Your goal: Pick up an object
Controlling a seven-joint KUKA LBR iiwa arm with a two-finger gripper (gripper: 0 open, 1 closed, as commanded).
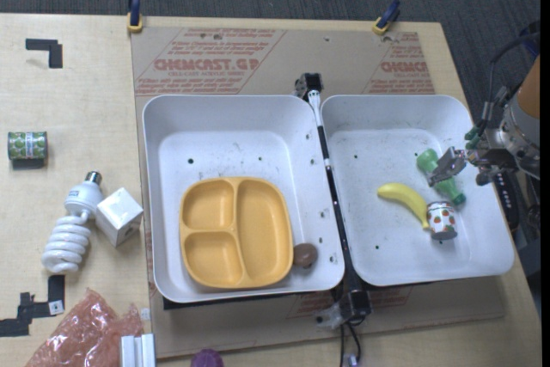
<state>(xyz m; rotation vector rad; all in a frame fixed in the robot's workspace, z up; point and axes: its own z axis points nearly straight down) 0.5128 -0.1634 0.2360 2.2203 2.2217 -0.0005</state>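
Two white bins sit side by side on the bench, on brown board printed "CHEMCAST" (partly readable, mirrored at the right corner). The left bin has open floor along its top half; the yellow divided plate fills the lower half, with a small brown ball touching the plate's right edge near the bin's lower right corner. The right bin is mostly bare floor on its left and bottom; things cluster by the right wall. The gripper comes in over that wall, jaws seemingly clamped on the green object (hard to be sure, small). The banana lies just below-left, its tip touching a small spotted cup. Off the bins, on the bench's left: light bulb, white cube, green can, label unreadable.
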